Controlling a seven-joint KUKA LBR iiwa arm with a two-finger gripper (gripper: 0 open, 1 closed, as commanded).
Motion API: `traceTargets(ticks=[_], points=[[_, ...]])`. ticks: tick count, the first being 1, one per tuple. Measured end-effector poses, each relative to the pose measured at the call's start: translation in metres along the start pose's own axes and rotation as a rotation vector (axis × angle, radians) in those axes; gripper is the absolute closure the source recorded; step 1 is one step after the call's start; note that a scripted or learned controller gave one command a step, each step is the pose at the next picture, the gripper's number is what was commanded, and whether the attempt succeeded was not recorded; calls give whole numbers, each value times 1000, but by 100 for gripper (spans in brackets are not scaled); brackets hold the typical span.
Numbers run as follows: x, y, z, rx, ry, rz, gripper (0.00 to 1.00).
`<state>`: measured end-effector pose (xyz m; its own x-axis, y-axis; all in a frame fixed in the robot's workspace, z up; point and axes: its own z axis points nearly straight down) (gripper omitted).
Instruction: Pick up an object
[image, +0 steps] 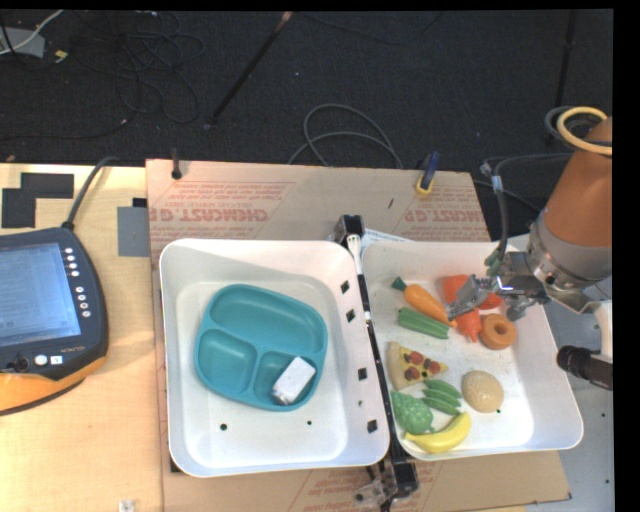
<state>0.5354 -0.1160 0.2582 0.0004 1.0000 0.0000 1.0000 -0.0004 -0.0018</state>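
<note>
The right bin holds several toy foods: an orange carrot, a green pepper, a red piece, a brown donut, a pizza slice, a tan roll, green leafy pieces and a yellow banana. My gripper reaches in from the right and hangs low over the red piece, just left of the donut. Its metal body hides part of the red piece.
The left bin holds a teal divided plate with a white block in one compartment. A tablet lies on the bench to the left. A blue clip sits at the cardboard's back edge.
</note>
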Motion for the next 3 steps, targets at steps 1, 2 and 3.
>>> traceTargets(ticks=[1, 2, 3], points=[[100, -22, -46, -2, 3, -10, 0], [108, -62, 50, 11, 2, -1, 0], [46, -37, 72, 2, -1, 3, 0]])
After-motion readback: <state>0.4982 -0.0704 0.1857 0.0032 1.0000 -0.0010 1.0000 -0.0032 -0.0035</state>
